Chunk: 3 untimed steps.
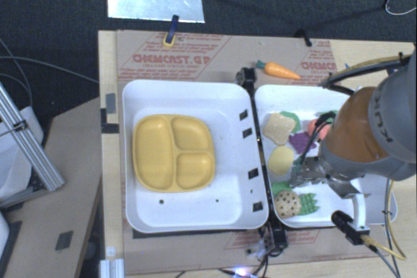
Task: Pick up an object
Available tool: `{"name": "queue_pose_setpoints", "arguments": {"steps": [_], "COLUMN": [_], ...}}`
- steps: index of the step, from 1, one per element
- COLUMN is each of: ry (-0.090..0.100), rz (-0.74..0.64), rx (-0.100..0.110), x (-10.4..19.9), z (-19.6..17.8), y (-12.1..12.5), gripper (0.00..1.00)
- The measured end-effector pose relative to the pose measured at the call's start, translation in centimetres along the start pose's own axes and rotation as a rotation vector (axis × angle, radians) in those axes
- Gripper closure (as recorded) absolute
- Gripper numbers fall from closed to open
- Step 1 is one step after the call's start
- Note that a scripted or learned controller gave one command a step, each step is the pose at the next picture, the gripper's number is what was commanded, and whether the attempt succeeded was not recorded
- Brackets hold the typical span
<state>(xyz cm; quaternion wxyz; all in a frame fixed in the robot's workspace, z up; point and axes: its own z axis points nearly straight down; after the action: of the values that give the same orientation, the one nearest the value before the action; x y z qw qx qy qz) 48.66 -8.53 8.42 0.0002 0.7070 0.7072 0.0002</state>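
Observation:
My gripper (303, 174) hangs low over the middle of the right bin (306, 93), under the grey arm with its orange band (352, 130). It sits just right of a pale yellow round fruit (281, 160) and above a speckled cookie (287, 204) and a green toy piece (308, 202). A slice of toast with a green edge (279, 127), purple grapes (301, 140) and a red-orange piece (322, 122) lie further back in the same bin. The arm hides the right part of the bin.
The left bin (189, 93) holds a yellow divided plate (174, 152). A toy carrot (279, 70) lies on the cardboard behind the right bin. A black divider with clips (258, 146) runs between the bins. A blue-yellow marker (171, 32) lies at the back.

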Motion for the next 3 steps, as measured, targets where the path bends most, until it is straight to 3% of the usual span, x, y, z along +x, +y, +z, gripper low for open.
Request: {"name": "queue_pose_setpoints", "arguments": {"steps": [2,3], "ry": [0.000,0.000], "rz": [0.000,-0.005], "rx": [-0.001,-0.001], "x": [-1.7,-0.2], "z": [0.0,0.0], "y": [0.0,0.0], "gripper": [1.00,1.00]}}
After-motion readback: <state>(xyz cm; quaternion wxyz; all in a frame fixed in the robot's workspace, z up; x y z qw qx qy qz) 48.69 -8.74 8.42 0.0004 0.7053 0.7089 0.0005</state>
